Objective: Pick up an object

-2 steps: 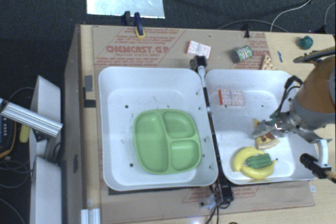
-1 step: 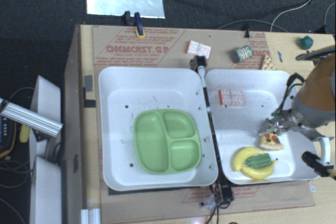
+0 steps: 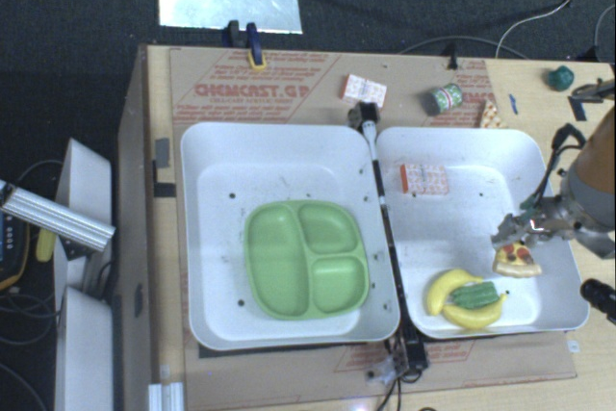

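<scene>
In the right bin [image 3: 462, 149] lie a pizza slice toy [image 3: 517, 259], a yellow banana [image 3: 452, 289] and a green vegetable toy [image 3: 474, 295] resting on the banana. A small red-and-white card [image 3: 424, 178] lies near the bin's back. My gripper [image 3: 515, 231] hangs at the bin's right side, just above the pizza slice, with nothing visibly between its fingers. The arm comes in from the right edge.
The left bin [image 3: 212, 159] holds a green divided plate [image 3: 308, 258]. On the bench behind the bins lie a small card [image 3: 364, 90], a green can [image 3: 446, 98] and a teal object [image 3: 561, 77]. A divider rail [image 3: 378, 197] runs between the bins.
</scene>
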`<state>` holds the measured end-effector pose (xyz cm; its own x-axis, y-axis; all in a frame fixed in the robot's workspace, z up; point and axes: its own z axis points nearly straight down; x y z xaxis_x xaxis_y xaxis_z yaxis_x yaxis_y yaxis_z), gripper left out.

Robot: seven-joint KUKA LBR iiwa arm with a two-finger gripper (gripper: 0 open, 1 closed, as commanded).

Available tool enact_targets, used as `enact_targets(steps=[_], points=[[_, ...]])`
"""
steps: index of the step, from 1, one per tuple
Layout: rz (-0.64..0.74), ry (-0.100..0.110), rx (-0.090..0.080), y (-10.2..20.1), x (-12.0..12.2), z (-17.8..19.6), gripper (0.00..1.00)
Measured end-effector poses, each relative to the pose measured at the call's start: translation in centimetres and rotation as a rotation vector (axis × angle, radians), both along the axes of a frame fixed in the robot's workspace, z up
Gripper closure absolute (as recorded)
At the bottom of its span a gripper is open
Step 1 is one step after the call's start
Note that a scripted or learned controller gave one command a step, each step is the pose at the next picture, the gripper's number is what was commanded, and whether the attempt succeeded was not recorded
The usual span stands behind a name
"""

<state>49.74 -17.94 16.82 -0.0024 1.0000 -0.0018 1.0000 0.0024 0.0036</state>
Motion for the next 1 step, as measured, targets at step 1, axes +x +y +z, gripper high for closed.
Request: enact_targets(steps=[1], points=[[0.001, 0.002, 0.001, -0.55, 4.09, 0.18, 1.0]])
